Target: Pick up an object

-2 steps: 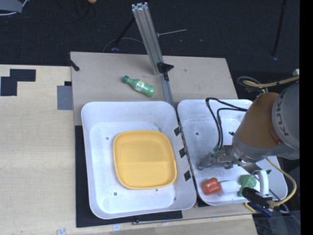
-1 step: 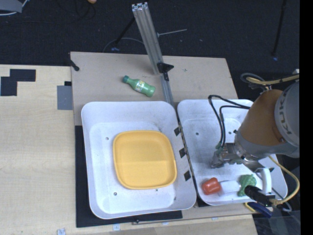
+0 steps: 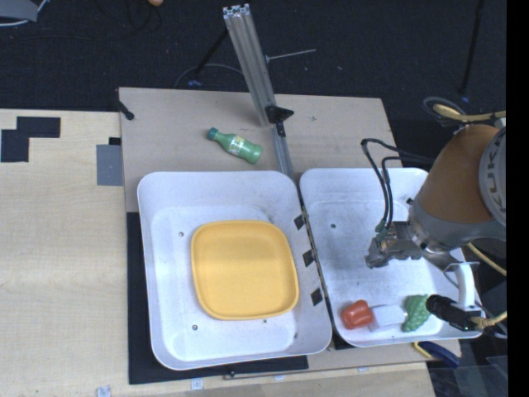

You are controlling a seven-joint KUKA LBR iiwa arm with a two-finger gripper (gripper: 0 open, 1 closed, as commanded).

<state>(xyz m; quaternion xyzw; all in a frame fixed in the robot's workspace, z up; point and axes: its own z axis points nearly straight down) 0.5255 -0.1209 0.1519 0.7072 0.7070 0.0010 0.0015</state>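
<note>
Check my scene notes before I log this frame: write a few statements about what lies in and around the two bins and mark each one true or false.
1. A yellow plate lies in the left bin. True.
2. The green bottle lies inside the right bin. False: it lies on the bench board behind the left bin, outside both bins.
3. A red object sits near the front edge of the right bin. True.
4. The gripper is over the left bin. False: it is over the right bin.
5. A green object lies in the right bin's front right corner. True.
</note>
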